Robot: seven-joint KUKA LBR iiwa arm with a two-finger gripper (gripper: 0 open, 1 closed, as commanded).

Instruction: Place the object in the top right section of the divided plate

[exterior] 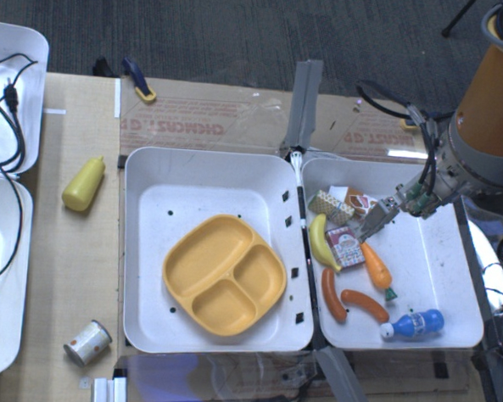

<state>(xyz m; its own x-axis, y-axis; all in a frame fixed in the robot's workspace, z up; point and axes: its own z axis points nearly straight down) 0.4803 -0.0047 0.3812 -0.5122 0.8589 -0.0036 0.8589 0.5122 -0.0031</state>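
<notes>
The gripper (376, 219) is lowered, seemingly closed and holding nothing, among a banana (320, 241), carton (345, 247) and carrot (376, 266). The divided plate (224, 274) is seen lying diagonally in the left bin (148, 232).

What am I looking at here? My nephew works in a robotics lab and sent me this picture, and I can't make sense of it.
This is one camera fixed above a workbench, looking down at a slant. The grey and orange machine at the right is a robot arm; its gripper, a two-finger hand, hangs low over the right white bin. That bin holds toy food and small items: a banana, a carrot, two sausages, a small red box, a blue bottle and a few packets. I cannot tell whether the gripper holds anything. The left bin holds a yellow divided plate with three sections, all bare. On the bench outside the bins lie a yellow bottle and a small can.
</notes>
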